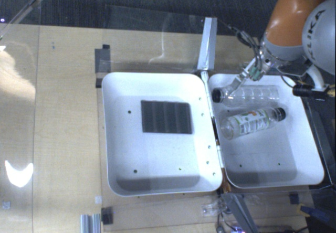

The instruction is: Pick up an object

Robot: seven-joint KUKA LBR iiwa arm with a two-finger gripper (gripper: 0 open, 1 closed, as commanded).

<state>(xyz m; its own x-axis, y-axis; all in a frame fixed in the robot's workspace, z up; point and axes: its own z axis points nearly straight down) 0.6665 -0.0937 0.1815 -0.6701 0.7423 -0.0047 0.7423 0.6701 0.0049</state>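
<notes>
Arm (302,22) enters from the right, orange band above the wrist over the upper right corner of the right bin (310,171). Gripper (251,74) reaches down and left toward the far edge of that bin; its tip sits just above the upper of two bottles. Whether the fingers are released or clenched cannot be told from this angle, and nothing can be seen between them. Upper clear bottle (247,94): lying on its side along the far wall, dark cap pointing left, near the divider between the bins; body transparent and ribbed. Lower labelled bottle (253,122): also on its side, slightly tilted, dark cap pointing right, label with green and orange print; it lies just beside the upper one, toward the near side. Both rest on the bin floor. Left bin (113,163) holds a dark grey ribbed rectangular pad (166,117) lying flat near its centre. Both bins sit side by side on the pale wooden tabletop (58,137).
</notes>
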